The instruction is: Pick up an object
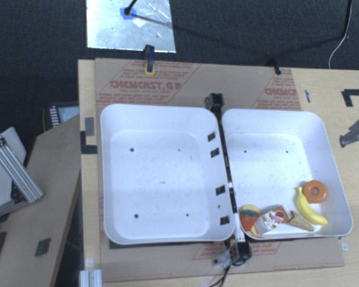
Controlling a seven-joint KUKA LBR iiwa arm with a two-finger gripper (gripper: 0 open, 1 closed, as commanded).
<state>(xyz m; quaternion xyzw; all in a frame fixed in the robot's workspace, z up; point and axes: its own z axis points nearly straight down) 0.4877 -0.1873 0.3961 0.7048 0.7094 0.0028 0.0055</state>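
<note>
Banana (309, 208) lies in the near right corner of the right bin (269, 154), with four other items clustered around it.

- Long axis: runs from the upper left, next to the orange ring (315, 191), down to the lower right near the bin's front wall. Its curve bulges toward the bin's middle. I cannot tell which end is the stem.
- Orange ring: lies flat, touching or just beside the banana's upper end, close to the right wall.
- Brown wedge-shaped piece (301, 222): just beside the banana's lower half, on its left.
- Small red-and-white packet (273, 219): left of the wedge, tilted.
- Red-orange round fruit (249, 217): at the left end of the row, close against the divider between the bins.
- Edges: the whole cluster hugs the front wall. The banana's lower end is near the front right corner, so there is little room on that side.
- Open room: the back and middle of the right bin floor are bare, and the left bin (161, 178) has free floor throughout.
- Gripper (354, 131): grey shape at the right of the view, outside the right bin's rim, over the bench (143, 84) and well apart from the banana. Whether it is spread or closed: cannot tell.
</note>
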